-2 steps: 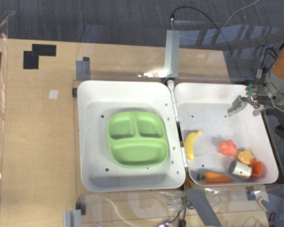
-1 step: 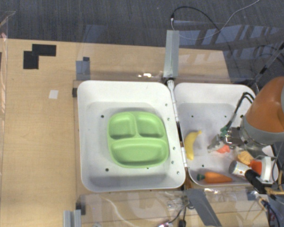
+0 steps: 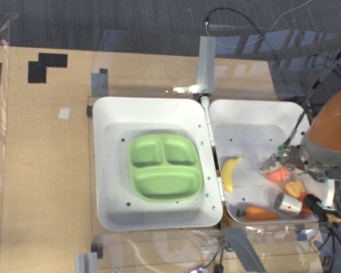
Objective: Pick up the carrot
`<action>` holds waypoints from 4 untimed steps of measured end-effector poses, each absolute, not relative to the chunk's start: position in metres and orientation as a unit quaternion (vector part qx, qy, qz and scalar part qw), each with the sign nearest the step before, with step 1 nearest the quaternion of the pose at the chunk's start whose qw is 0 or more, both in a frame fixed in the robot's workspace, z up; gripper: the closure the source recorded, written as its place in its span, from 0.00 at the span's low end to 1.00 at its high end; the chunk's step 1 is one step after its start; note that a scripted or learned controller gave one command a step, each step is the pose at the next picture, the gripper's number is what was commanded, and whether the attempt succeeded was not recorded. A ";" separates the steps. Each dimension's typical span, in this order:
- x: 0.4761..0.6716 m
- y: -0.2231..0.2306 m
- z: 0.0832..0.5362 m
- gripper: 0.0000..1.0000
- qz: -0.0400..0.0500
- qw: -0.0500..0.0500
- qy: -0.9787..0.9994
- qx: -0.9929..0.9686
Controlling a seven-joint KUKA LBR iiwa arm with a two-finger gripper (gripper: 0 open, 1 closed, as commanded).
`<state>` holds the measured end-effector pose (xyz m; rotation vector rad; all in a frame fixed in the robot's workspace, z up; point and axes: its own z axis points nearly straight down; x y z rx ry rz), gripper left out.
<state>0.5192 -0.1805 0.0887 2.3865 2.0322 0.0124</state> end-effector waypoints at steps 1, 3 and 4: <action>0.493 -0.116 0.090 0.00 0.005 0.008 0.714 0.701; 0.506 -0.175 0.155 0.00 0.001 0.003 0.953 0.302; 0.492 -0.158 0.090 0.00 0.000 0.008 0.966 0.257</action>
